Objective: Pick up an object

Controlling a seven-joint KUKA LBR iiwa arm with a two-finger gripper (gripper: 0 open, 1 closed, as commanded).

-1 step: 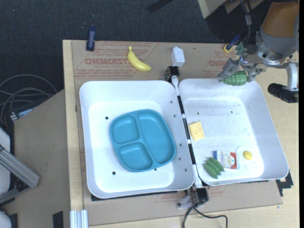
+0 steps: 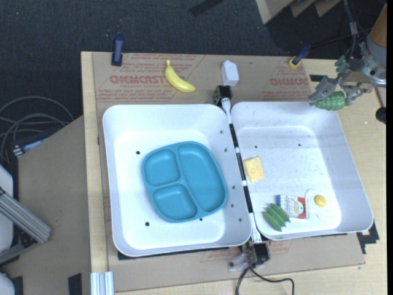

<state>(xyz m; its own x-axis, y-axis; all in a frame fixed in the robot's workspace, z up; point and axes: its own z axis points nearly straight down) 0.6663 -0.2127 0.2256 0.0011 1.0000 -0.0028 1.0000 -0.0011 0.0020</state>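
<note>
Green object [image 2: 332, 101], small, bumpy and probably light and soft, sits pinched between the fingers of the gripper [image 2: 334, 97] above the right bin's [image 2: 344, 140] far corner; a grip across its middle looks safest.

Your arm is raised at the right bin's far right corner.
The gripper [image 2: 336, 93] clasps a green object [image 2: 331, 101] above the right bin [image 2: 344, 134] rim.

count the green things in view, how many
2. One green object sits between the fingers of the gripper, above the right bin's far corner. A green pea pod lies near the right bin's front edge.
</note>
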